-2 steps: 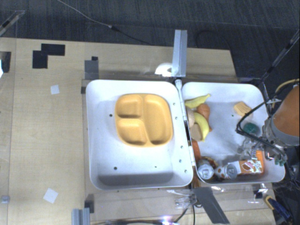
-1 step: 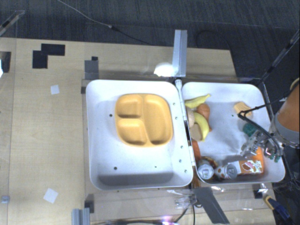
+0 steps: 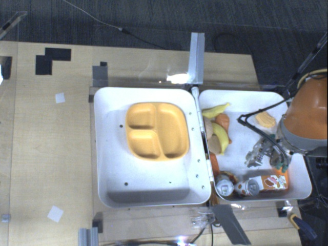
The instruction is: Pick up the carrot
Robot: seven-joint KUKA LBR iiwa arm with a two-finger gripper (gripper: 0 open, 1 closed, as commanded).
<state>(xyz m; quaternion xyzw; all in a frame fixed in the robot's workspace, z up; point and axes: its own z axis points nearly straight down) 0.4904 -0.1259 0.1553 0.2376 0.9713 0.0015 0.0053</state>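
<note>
The carrot [image 3: 214, 163] is a short orange piece lying against the left wall of the right bin [image 3: 297, 191], just below a brownish, potato-like item [image 3: 214, 144]. My gripper [image 3: 258, 156] hangs over the middle of the right bin, pointing down-left, roughly a hand's width to the right of the carrot. It is not touching the carrot, and I see nothing held in it. The arm's orange band [image 3: 310, 111] sits above it at the right edge.
Two bananas [image 3: 219, 129] and an orange-brown fruit [image 3: 222, 120] lie in the right bin's upper left. Two cans [image 3: 224, 188] and a juice carton [image 3: 274, 182] line its front wall. A pale round piece [image 3: 265, 119] lies at the back. A yellow divided plate [image 3: 156, 130] sits in the left bin.
</note>
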